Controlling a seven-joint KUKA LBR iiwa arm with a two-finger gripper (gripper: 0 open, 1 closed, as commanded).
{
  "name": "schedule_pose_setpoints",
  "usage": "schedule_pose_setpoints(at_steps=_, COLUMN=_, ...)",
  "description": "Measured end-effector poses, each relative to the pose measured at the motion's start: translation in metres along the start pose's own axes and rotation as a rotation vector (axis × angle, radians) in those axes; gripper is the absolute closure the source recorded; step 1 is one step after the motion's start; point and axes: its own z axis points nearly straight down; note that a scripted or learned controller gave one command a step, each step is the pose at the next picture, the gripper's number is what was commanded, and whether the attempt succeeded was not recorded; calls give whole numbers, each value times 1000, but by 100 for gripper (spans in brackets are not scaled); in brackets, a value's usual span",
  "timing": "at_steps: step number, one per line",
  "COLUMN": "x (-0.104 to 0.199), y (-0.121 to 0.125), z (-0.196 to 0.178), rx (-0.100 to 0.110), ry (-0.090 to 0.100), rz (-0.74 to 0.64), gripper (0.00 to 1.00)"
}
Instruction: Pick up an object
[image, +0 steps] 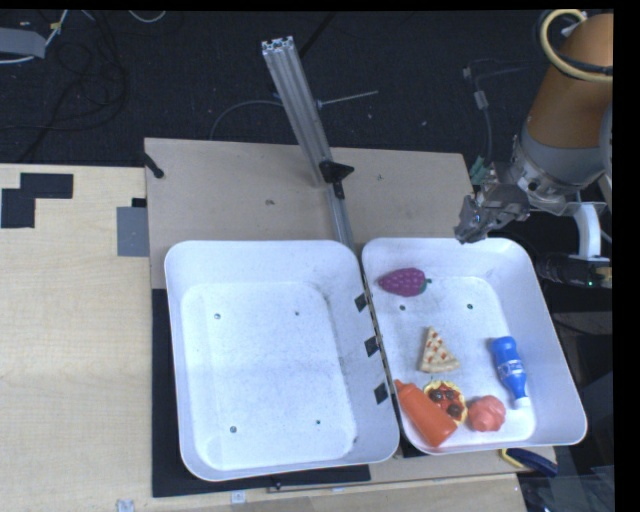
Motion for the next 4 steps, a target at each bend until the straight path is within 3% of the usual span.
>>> schedule_pose_setpoints(at_steps=2, x=98, y=-32, z=42, rx=4, ry=1, rz=-4, gripper=100)
schedule_pose_setpoints(at_steps=4, x=191, y=-62, z=42, rx=3, ry=1, rz=-4, gripper=100)
